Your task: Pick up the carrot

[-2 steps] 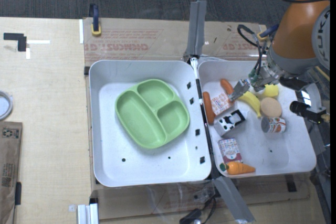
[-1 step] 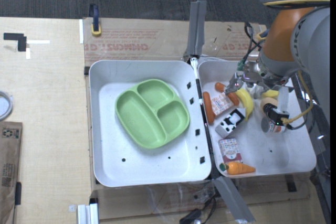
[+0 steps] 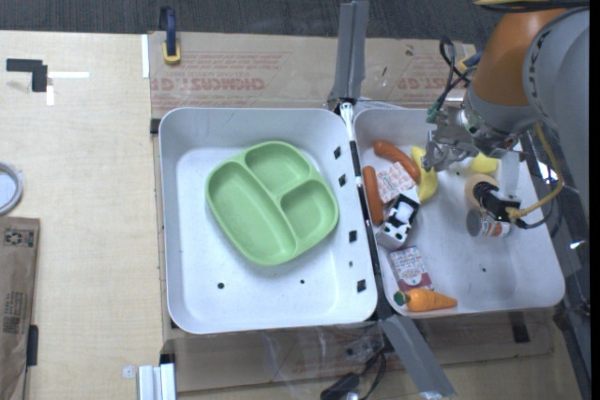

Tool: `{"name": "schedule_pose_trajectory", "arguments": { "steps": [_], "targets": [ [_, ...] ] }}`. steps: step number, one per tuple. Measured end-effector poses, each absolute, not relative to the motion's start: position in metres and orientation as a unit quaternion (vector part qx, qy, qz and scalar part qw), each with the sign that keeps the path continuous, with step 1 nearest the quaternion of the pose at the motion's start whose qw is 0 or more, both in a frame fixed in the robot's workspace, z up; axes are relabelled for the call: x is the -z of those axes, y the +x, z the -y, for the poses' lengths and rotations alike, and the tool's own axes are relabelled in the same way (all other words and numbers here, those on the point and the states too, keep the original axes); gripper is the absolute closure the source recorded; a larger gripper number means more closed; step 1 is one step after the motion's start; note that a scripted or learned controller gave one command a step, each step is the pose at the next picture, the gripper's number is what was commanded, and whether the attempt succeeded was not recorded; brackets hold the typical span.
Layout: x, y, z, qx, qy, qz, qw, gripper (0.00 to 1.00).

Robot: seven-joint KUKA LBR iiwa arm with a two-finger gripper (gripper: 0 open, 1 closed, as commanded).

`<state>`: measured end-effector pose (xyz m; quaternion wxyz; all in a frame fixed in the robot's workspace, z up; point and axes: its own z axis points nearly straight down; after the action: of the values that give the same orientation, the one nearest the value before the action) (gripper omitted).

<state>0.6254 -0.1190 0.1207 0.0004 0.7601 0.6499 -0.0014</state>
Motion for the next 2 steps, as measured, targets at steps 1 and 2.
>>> {"name": "schedule_pose_trajectory", "arguments": {
  "steps": [1,2],
  "targets": [
    [-0.268,0.624,0.091,0.0021,0.922,-0.386,0.0,1.0],
    [-0.329,0.63,0.091,0.002,0.909,-0.417,0.0,1.0]
  ]
}}
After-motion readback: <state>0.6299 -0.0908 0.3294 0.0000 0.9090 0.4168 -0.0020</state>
